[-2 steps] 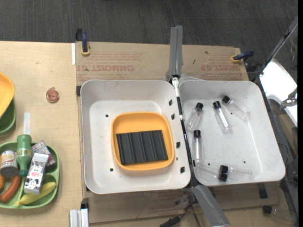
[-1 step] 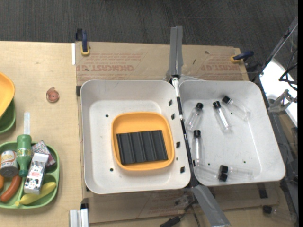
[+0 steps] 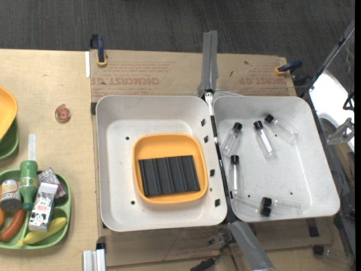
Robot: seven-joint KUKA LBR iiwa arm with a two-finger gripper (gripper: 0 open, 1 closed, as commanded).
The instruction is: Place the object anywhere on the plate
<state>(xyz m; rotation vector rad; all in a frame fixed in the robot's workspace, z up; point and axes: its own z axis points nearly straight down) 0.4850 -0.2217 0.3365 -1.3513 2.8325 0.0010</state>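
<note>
The wooden bench [image 3: 51,83] is bearing two white bins, with clear tubes [image 3: 263,138] lying loose in the right bin [image 3: 307,151], risking slipping or rolling off the black ribbed slab [image 3: 169,174] crowding the orange plate [image 3: 168,142]; I cannot tell the claw's state.

An orange plate [image 3: 169,193] carrying a dark ridged block [image 3: 168,174] is sitting in the left bin [image 3: 113,151]; five clear black-capped vials [image 3: 263,138] are lying scattered in the right bin [image 3: 316,174].

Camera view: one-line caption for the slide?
Orange plate holding a dark ribbed block in the left bin; five clear black-capped vials scattered in the right bin.
</note>
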